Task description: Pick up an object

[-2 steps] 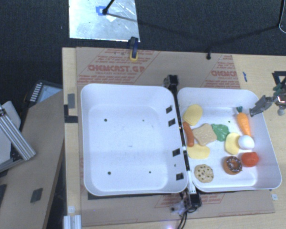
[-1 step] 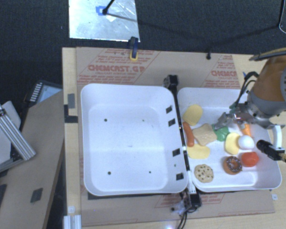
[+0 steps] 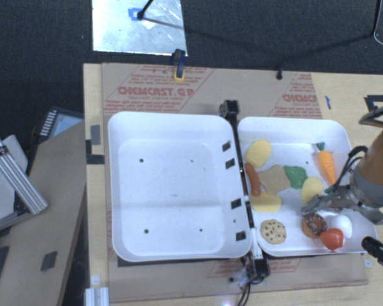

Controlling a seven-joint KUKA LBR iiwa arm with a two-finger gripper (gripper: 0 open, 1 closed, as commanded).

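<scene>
Gripper [image 3: 314, 203] low in right bin [image 3: 292, 125], just above the doughnut [image 3: 313, 224], beside the yellow lemon [image 3: 312, 187]; nothing seemingly between fingers, opening unclear from here.

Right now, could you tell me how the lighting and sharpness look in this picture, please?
Camera view: even, soft light, with faint shadows inside the left bin; glare on the shiny metal sheet at the top; small toy foods such as the cookie look slightly soft; the arm at the right edge is blurred.
</scene>
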